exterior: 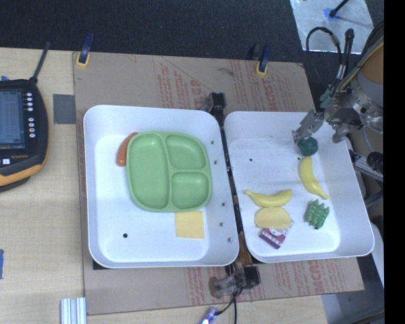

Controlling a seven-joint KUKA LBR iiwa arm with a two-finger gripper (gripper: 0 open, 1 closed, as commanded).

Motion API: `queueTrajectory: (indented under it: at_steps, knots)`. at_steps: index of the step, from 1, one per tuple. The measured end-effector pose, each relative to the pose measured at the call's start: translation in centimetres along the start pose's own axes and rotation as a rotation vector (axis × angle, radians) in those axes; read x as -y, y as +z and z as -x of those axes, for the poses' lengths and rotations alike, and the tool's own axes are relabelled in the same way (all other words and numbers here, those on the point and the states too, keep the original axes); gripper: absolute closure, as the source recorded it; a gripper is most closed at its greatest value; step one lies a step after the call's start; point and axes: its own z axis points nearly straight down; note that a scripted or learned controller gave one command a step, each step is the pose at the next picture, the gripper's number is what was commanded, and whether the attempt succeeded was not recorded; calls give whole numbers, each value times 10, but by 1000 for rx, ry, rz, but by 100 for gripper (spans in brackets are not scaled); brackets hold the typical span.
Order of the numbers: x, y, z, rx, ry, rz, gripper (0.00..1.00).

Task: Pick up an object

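- While the gripper (308,135) hangs low over the far part of the right bin (256,130), a small dark green round object (308,146) sits right at its tip; whether the jaws are apart or closed on it I cannot tell, since the fingers blur into that object.
- Just nearward of the jaws lies an upright yellow banana (311,176), close to the green object but apart from it.
- Further toward the camera from the jaws rest a green leafy toy (316,214), a second banana (269,198) lying crosswise, a yellow lemon-like piece (272,217) and a small red packet (273,237).
- Well to the left of the jaws, across the divider, the left bin (101,181) holds a green sectioned plate (169,171), an orange sausage-like piece (123,148) tucked at its edge, and a yellow cheese slice (190,225).
- My reading is that the step in hand is the grasp on the dark green object, low in the bin.
- The next move calls for a firm close on it and a straight lift, without nudging the nearby banana.
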Motion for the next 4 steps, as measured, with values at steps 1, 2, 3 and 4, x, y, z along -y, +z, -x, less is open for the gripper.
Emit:
queueTrajectory:
  at_steps: [1,2,3,4]
  knots:
    - [1,65,63,2,0,-2,0]
    - [-7,162,58,0,-2,-2,0]
    - [-8,150,59,2,-4,-1,100]
    - [-7,151,59,2,-5,-2,0]
